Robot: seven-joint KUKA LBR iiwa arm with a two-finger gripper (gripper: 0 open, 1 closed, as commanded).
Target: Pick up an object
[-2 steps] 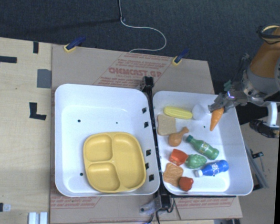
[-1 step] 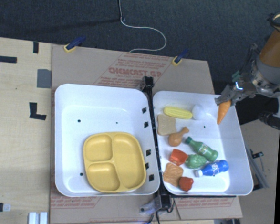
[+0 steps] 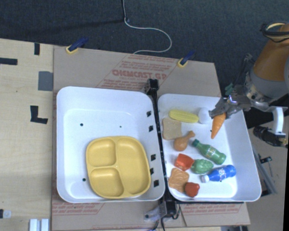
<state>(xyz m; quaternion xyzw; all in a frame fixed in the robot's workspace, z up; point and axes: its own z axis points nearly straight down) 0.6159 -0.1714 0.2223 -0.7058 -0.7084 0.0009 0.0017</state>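
Fingers (image 3: 223,111) grip the orange carrot (image 3: 216,126) by its top.

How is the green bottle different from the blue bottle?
The green bottle is green with its cap toward the drumstick, up and left; the blue bottle is blue with a white label, cap pointing down and left. The green bottle lies farther up the bin than the blue one. Both lie on their sides in the right bin.

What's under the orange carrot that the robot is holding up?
The gripper has the toy carrot pinched at its top, and it hangs point down over the right bin. Below it is bare white bin floor. The bit of floor right behind the carrot is hidden.
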